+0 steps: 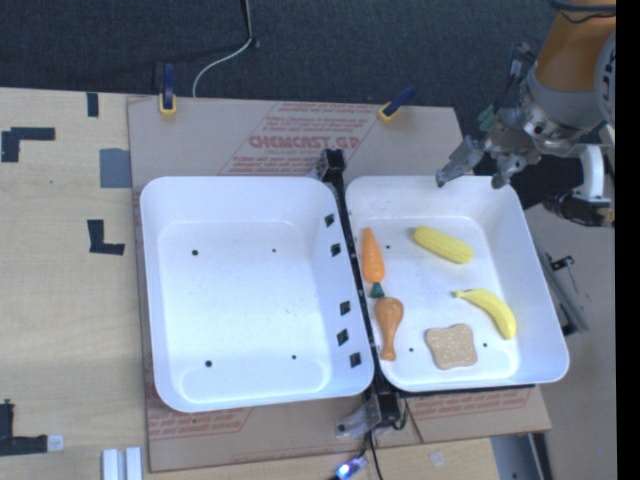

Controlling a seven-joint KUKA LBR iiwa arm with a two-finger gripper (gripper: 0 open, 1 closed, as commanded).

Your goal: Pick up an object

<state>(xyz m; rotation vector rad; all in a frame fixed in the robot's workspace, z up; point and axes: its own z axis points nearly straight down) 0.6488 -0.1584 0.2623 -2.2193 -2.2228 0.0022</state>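
The pincer [472, 168] hung above the far rim of the right bin [535, 268], fingers spread wide and holding nothing. Five toy foods lay in that bin: a carrot [372, 256] and a drumstick [388, 326] along the left wall, a corn cob [443, 245] nearest the pincer, a banana [491, 311] and a bread slice [451, 346] toward the near side. All looked like light, rigid, smooth plastic, so slipping seemed likelier than crushing. The corn cob, lying apart from the others, appeared the easiest target: grip across its short axis at mid-length. The left bin [160, 268] sat alongside on the table [60, 268].
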